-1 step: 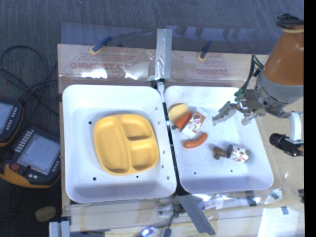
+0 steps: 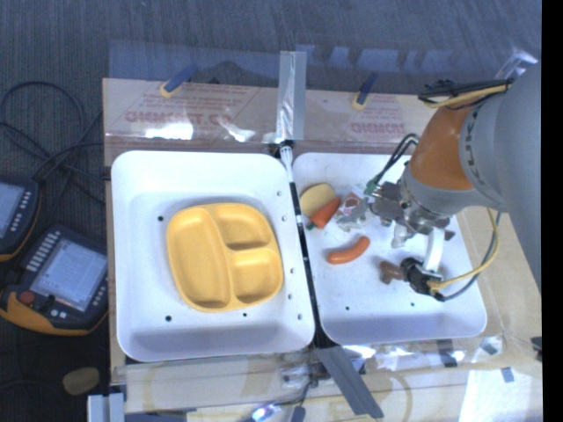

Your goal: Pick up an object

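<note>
Gripper (image 2: 380, 202): over the right bin (image 2: 378, 310); open or closed could not be told.
Sausage (image 2: 348, 251): lay near it, alone.
Advice: best gripped across its middle.

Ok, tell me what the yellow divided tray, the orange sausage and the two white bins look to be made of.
Yellow divided tray: likely moulded plastic, satin finish; uniform colour, rounded compartment walls.
Orange sausage: probably plastic or rubber toy food; smooth, evenly coloured, slight sheen.
Left bin and right bin: seemingly thin formed plastic, glossy white; soft rounded corners, highlights along the rims.
</note>
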Motion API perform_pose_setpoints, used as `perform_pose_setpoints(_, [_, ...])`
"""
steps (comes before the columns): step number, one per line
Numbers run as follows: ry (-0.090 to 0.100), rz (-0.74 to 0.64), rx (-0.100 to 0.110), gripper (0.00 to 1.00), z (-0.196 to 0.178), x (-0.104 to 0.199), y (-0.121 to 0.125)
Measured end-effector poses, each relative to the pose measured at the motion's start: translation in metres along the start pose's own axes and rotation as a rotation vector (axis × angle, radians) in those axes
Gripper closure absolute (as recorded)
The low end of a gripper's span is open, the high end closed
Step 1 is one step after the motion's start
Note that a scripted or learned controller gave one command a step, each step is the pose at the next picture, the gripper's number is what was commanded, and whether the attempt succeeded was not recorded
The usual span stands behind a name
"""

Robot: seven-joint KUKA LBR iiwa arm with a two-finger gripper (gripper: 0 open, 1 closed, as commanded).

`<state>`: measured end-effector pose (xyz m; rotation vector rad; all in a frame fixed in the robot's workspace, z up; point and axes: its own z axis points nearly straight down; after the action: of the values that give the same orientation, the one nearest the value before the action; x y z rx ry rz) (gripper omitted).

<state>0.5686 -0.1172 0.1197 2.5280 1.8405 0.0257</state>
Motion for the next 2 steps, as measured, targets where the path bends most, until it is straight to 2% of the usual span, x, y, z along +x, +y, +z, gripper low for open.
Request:
perform_pose_setpoints(1, [0.02,0.47,-0.023,0.0,0.012,0.013,-0.02])
perform_pose_setpoints(2, [0.006,0.576,-0.01,0.0,0.008,-0.056,0.002])
